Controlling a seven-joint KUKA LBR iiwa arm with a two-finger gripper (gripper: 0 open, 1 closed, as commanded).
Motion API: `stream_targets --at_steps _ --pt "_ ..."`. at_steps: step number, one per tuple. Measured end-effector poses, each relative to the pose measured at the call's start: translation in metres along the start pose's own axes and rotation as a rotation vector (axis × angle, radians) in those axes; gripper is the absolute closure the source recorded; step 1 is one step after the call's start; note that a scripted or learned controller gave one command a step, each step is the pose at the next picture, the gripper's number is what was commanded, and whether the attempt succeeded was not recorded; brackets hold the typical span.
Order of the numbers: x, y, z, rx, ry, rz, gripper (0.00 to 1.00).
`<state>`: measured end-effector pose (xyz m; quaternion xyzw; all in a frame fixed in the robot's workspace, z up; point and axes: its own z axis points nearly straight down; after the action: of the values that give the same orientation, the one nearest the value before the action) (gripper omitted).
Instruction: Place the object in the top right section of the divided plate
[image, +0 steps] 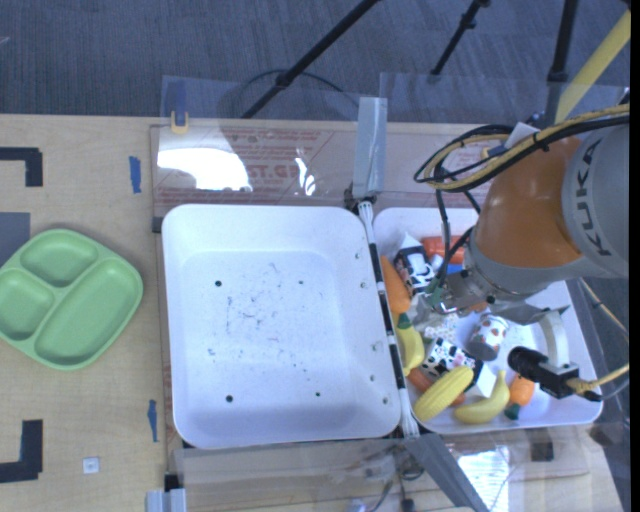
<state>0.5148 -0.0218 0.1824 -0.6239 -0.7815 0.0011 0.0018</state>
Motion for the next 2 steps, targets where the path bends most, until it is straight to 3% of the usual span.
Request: stream_targets --at_steps 1,2 --pt "0.103 -0.009 0.0 0.002 0.0 -0.013 1.0" --pt "0.147 0.012 0.095 -0.006 0.001 0.162 1.0"
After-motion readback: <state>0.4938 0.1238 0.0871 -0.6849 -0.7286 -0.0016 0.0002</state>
